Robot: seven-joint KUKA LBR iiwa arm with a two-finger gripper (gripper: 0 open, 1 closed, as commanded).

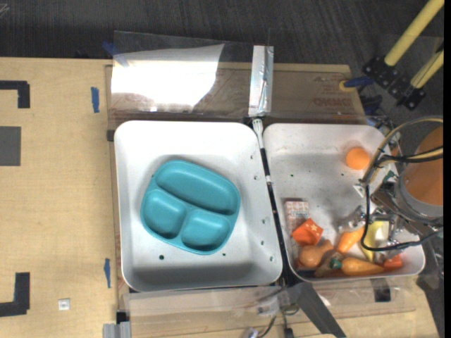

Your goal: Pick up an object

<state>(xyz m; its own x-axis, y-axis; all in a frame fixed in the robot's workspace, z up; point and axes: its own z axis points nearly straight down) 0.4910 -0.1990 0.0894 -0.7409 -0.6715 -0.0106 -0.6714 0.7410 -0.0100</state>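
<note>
Right bin [310, 146] upper half open; toys crowd near edge (tool [373, 234] among them).

Both bins are white: the left bin [134, 189] holds a teal three-compartment plate [190, 206], and the right bin [310, 160] has grey speckles and scuffs across its floor. In it lie an orange ball [357, 158], a small box with a red and white printed pattern [297, 208], an orange-red block [307, 231], a tan-brown pear-shaped piece [313, 255], an orange carrot [361, 265] and a yellow item [377, 232]. The arm's band [428, 174] is orange. The bench [53, 189] is pale tan cardboard with black marks and blue tape bits [94, 98].
</note>
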